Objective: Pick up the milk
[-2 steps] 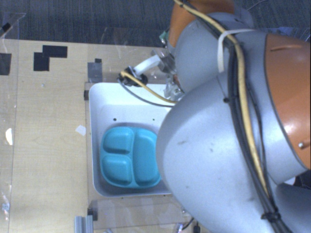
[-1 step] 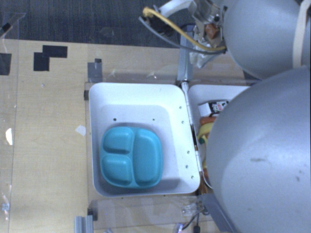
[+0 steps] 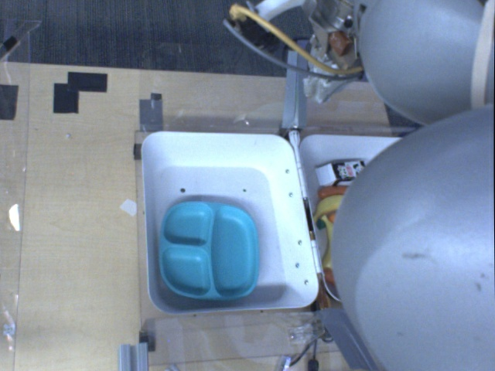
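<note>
While the gripper hangs beyond the bin rim, its open or closed state untellable, the likely milk lies nearer the camera than it, half under the arm. Risk: a yellow item crowds the carton; a descent may catch that instead

left bin: back half bare and reachable from above | blue divided tray fills its front half | right bin: grey arm covers most of it | narrow strip by the divider shows crowded items, little room
</note>
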